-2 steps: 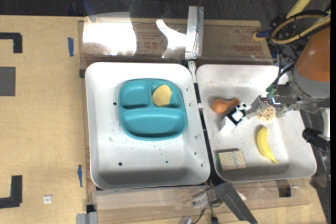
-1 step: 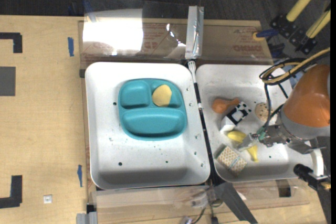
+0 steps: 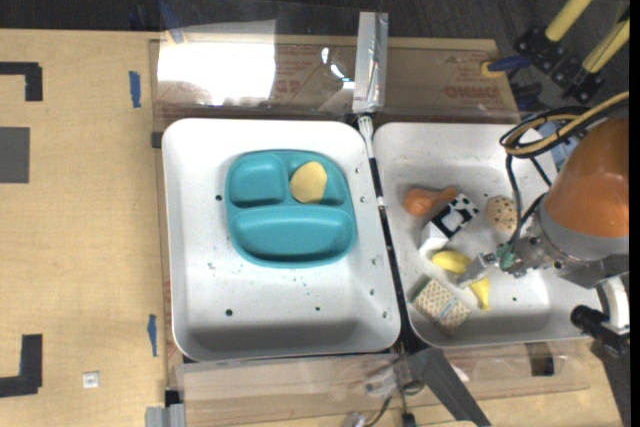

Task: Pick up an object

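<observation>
Hovering over right bin, gripper positioned low among clutter, beside yellow toy and speckled egg, likely targets. Jaw state cannot be told. Nothing seen held.

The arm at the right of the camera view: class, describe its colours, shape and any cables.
The arm is a bulky rounded body, orange on top with grey below. Black and yellow cables loop beside it. Small dark and metallic parts sit at its tip.
</observation>
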Robot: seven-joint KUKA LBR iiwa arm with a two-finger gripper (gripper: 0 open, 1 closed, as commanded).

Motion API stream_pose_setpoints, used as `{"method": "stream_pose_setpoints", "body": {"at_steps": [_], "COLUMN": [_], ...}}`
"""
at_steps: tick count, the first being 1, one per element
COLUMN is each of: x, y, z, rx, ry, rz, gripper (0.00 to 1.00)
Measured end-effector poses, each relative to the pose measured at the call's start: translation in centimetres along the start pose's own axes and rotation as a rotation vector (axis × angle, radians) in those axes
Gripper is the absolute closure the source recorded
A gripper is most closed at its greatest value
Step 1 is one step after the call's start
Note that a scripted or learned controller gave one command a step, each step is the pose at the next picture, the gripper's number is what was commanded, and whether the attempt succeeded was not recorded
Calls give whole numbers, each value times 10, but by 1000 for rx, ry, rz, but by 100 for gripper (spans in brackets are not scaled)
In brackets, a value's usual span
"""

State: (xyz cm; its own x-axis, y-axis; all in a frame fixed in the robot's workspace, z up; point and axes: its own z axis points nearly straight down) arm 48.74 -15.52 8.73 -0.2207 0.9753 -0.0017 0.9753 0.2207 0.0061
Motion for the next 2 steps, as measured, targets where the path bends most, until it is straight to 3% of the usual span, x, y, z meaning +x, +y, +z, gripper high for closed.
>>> {"method": "stream_pose_setpoints", "body": {"at_steps": [1,2], "x": [-1,53], "y": [2,39], "z": [-12,-125], "rx": [-7,-6], "ry": [-5,0], "rz": [1,71], "gripper": [100,100]}}
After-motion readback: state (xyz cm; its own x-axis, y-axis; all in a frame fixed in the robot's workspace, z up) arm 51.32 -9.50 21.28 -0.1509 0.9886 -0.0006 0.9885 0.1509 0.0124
